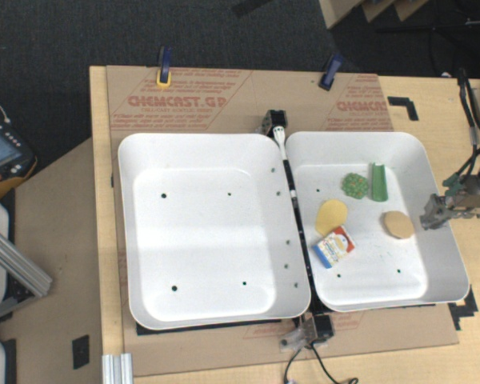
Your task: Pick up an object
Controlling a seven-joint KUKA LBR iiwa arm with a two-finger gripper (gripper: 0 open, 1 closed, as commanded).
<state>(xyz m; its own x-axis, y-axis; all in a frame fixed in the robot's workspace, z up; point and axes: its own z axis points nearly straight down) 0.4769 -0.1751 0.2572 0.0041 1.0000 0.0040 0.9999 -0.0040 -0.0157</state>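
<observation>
Two white bins sit side by side on the counter (224, 94), which is covered in brown cardboard with red lettering; the left bin (144, 278) shows bare floor with a few dark dots, and a black strip runs between the two. In the right bin (440, 282) lie five small things, clustered around its centre; a bumpy green ball (354, 185) touches an upright green stick (378, 182) at its 3 o'clock; a yellow oval piece (331, 214) lies at 7 o'clock from the ball; just below it, touching, a small red, white and blue packet (334, 247) lies tilted; a tan round piece (398, 225) rests apart at 3 o'clock from the yellow one, nothing crowding it. The gripper (434, 213) hangs at the bin's 3 o'clock rim, just beside the tan piece; whether it is clenched or released I cannot tell. Two clamps, one yellow and blue (164, 69) and one blue (331, 70), grip the cardboard's 12 o'clock edge.
</observation>
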